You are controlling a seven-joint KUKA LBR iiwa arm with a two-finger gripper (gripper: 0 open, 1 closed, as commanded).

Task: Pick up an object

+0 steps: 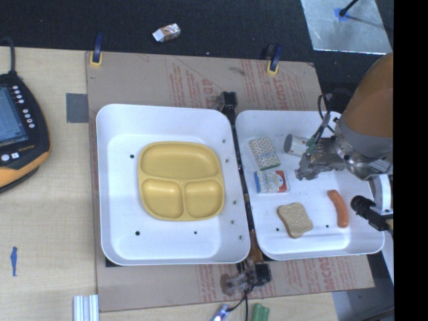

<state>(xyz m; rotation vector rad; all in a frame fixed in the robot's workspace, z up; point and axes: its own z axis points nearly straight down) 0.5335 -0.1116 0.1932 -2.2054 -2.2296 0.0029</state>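
Note:
The right bin (321,249) holds a green-and-white patterned packet (264,152), a red, white and blue packet (271,180), a slice of brown bread (295,219), an orange sausage (338,208) and a small grey cylinder (294,143). My gripper (309,168) hangs low over the upper middle of this bin. It is just right of the two packets and just below the grey cylinder. Nothing shows as lifted. The arm's grey and orange body covers the bin's upper right corner.
The left bin (114,179) holds a yellow divided plate (180,179). A teach pendant (17,136) lies at the far left of the bench. A black fitting (368,209) sits at the right bin's right rim. Clamps (227,101) join the bins.

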